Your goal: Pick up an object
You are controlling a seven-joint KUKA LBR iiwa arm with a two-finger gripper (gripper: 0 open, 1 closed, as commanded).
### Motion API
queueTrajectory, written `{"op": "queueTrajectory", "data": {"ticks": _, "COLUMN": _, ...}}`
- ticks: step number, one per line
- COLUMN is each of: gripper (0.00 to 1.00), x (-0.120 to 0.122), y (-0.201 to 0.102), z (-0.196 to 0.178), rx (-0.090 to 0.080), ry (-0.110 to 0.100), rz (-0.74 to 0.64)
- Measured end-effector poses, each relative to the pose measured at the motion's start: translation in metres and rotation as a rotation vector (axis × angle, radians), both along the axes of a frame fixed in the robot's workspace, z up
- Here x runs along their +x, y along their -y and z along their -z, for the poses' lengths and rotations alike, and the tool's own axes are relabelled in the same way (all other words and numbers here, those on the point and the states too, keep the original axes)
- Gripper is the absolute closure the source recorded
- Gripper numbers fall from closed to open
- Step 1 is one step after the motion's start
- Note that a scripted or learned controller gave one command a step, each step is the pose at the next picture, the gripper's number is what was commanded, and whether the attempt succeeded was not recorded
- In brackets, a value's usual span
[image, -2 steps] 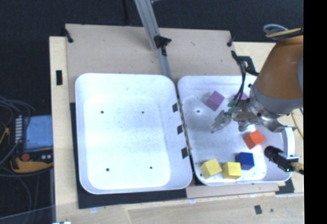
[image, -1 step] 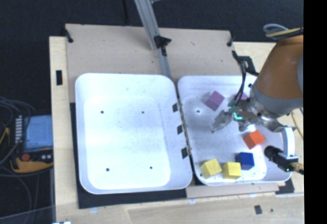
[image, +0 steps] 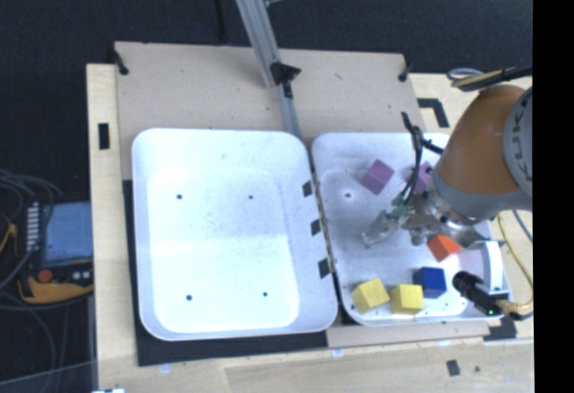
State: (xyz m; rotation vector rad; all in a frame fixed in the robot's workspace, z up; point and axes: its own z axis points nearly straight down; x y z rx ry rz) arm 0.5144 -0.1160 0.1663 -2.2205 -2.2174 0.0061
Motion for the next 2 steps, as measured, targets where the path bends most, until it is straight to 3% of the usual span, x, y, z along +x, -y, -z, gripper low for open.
{"op": "queueTrajectory", "data": {"ticks": 1, "gripper": 0.00, "x": -0.0063, "y": 0.0032, "z": 0.0620, "rx": 0.001, "ry": -0.001, "rz": 0.000}}
{"op": "queueTrajectory", "data": {"ticks": 2, "gripper": 0.00, "x": -0.0054, "y": 0.0044, "z": 0.0681, "rx": 0.000, "ry": 0.006, "rz": 0.001}}
